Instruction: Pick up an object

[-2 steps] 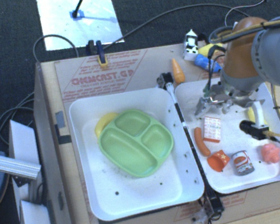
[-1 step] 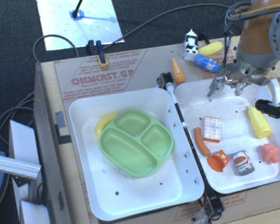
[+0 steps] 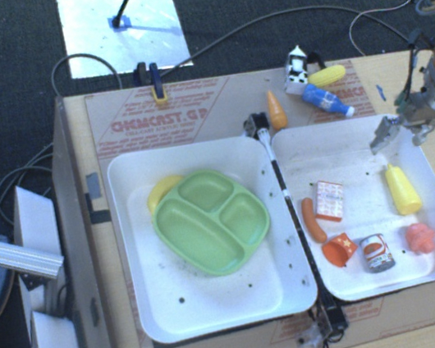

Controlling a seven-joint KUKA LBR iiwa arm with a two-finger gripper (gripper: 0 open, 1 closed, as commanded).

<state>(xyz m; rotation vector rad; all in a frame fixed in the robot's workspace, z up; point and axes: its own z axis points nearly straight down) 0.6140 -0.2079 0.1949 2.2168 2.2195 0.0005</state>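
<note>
Left bin (image 3: 143, 249): white, shallow; carries a green divided tray (image 3: 211, 222) with a yellow piece (image 3: 161, 190) tucked under its upper-left edge, mostly covered and not identifiable.
Strip behind the bins: orange carrot (image 3: 275, 110), black-and-white cow toy (image 3: 296, 68), yellow banana (image 3: 327, 75) and blue bottle (image 3: 327, 100) lying on the cardboard of the tabletop (image 3: 190, 111), outside both bins.
Right bin (image 3: 338, 148): holds all nearby candidates for picking, none lifted. From left: orange sausage (image 3: 313, 219), red-and-white packet (image 3: 330, 200), orange wedge (image 3: 339, 250), small can (image 3: 377, 253), yellow bottle (image 3: 402, 188), pink lump (image 3: 420, 237).
End effector (image 3: 399, 128): positioned above the upper-right corner of the right bin, beyond the yellow bottle and apart from it. Nothing visible between the fingers. Opening width: cannot be told, finger outline too small and blurred.
Progress: judged at the approach stage. Done: arm brought over the right bin. Left: target choice, descent, closing on an object, lift.
Nearest candidate: yellow bottle, lying lengthwise just below the end effector as seen from the camera.
Hidden or cut off: arm cropped at the right edge; height of the end effector above the bin floor not readable from the slanted view; label on the can illegible.
</note>
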